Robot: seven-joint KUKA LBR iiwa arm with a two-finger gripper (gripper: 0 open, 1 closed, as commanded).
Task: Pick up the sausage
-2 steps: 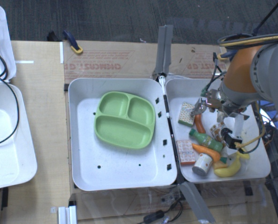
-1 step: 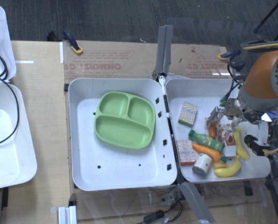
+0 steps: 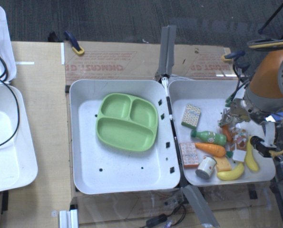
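Far left: a white tray (image 3: 8, 146) lies on the bench, with a black cable (image 3: 5, 103) looped across it.

Left bin (image 3: 84, 175): holds one green plate (image 3: 128, 122) with three compartments. It lies flat in the upper middle of the bin.

Right bin (image 3: 179, 91): holds a crowded group of items.
- A patterned card (image 3: 191, 115) lies tilted near the upper left.
- A pink box (image 3: 189, 154) lies below the card, by the left wall.
- A green bottle (image 3: 209, 137) lies on its side, with a carrot (image 3: 211, 149) just below it and roughly parallel.
- A can (image 3: 206, 166) lies tipped near the front wall.
- An orange block (image 3: 223, 164) sits just right of the can.
- One banana (image 3: 230, 174) lies along the front wall, touching the block.
- A second banana (image 3: 250, 158) stands more upright near the right wall.

Sausage (image 3: 227, 136): a small reddish-brown piece just right of the bottle's base and above the carrot's thick end. It is partly hidden and its outline is unclear. A red-printed packet (image 3: 240, 139) lies just to its right.

Gripper (image 3: 229, 120): hangs low over the right bin, directly above the sausage and packet. Whether it is open or closed cannot be told, and contact with any item cannot be confirmed.

Arm (image 3: 269, 80): enters from the right, its orange band above the bin's right wall.
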